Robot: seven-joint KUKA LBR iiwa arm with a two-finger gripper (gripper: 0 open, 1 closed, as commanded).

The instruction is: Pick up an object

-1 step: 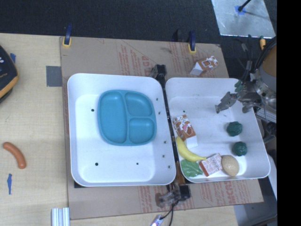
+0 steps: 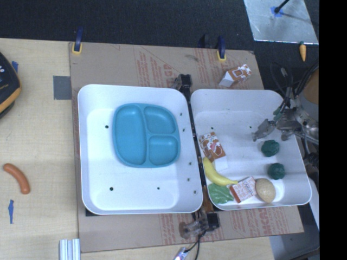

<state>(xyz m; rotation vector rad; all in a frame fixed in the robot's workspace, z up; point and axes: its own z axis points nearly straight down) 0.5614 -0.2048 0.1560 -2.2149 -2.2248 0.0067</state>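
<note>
Jaws (image 2: 269, 130) spread open, empty, beside green ball (image 2: 270, 148)

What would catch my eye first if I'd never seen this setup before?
Probably the blue divided plate, alone in the middle of the left white bin. Next, the clutter in the right bin: a banana, a potato-like lump and two dark green balls, with the arm's tool hanging just above the upper ball.

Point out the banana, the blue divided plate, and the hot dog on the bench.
banana (image 2: 212, 173), camera view, middle of its yellow curve
blue divided plate (image 2: 145, 134), camera view, its central divider ridge
hot dog (image 2: 17, 177), camera view, mid-length of the sausage
</note>
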